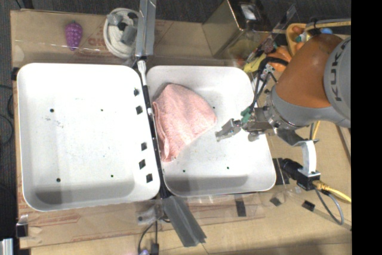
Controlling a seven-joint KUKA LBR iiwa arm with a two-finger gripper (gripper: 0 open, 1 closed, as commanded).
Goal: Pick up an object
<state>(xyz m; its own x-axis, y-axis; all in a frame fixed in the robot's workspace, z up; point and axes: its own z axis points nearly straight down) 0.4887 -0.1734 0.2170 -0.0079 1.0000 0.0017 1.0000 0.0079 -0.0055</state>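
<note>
Dark carpet along the frame's top, brown bench [54, 27] below. Two white bins: left bin [77, 134], right bin [239, 83]. Pink cloth [179, 116] bunched at frame centre, against the right bin's left wall. Gripper [225, 129] just right of the cloth, apart from it; finger spread impossible to tell.

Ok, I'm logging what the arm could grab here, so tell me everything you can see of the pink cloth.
The pink cloth is a soft, towel-like fabric with a fine nubbly texture, bunched into a rumpled, roughly triangular heap. It lies in the right bin, on the left part of its floor, with its left edge along the divider between the bins. The gripper is just to its right, near the cloth's pointed right corner; whether they touch cannot be told.
</note>
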